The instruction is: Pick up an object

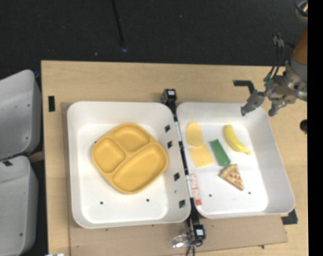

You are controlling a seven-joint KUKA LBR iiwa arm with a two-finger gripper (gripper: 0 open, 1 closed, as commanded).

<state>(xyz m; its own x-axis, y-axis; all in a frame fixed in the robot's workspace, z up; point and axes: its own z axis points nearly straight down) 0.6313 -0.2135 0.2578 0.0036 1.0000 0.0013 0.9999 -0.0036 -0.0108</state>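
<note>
Inside the right bin [257, 199], a banana [236, 140], green piece [220, 152], two pale yellow pieces [195, 133] [202, 156] and a pizza slice [233, 176] are lying untouched; the gripper [261, 105] is hovering over the far right corner, fingers parted, gripping nothing; its arm [299, 63] is running out of frame; a yellow divided plate [130, 157] is sitting in the left bin [78, 196].

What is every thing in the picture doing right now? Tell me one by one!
Yellow three-part plastic plate: flat in the left white bin, nothing on it.
Yellow toy banana: lying in the right white bin, untouched.
Green stick-shaped block: lying flat beside the banana.
Pale yellow square slice: lying flat.
Yellow oval piece: lying flat.
Toy pizza slice: lying flat.
Claw: above the right bin's far corner, open, holding nothing.
</note>
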